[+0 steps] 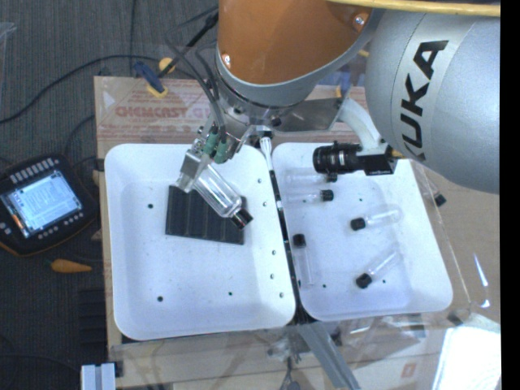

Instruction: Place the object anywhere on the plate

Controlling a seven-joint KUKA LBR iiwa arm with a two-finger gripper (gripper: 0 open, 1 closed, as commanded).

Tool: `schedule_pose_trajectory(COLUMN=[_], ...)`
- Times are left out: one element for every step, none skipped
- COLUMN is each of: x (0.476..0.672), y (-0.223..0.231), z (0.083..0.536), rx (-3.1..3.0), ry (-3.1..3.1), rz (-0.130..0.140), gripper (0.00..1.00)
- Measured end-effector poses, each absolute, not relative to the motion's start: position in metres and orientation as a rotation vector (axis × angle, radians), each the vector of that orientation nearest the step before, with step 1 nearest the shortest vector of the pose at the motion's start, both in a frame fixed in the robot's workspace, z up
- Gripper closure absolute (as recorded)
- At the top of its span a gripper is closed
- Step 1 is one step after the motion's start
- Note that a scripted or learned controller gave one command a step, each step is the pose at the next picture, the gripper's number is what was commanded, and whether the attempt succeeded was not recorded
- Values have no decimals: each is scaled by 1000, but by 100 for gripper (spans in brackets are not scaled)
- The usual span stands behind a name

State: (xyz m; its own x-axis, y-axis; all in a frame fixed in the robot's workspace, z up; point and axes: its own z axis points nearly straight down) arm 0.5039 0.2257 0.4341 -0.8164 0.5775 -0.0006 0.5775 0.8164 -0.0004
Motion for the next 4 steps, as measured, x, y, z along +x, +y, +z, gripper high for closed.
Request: schedule_pose_trajectory(x=[598,556,641,660], y=[231,213,217,218], z=[433,341,372,435], rx=[1512,1412,659,377], ry=[2752,2808,3070,3115], rz=[-2,-4,2,1], gripper=[100,100,100,100])
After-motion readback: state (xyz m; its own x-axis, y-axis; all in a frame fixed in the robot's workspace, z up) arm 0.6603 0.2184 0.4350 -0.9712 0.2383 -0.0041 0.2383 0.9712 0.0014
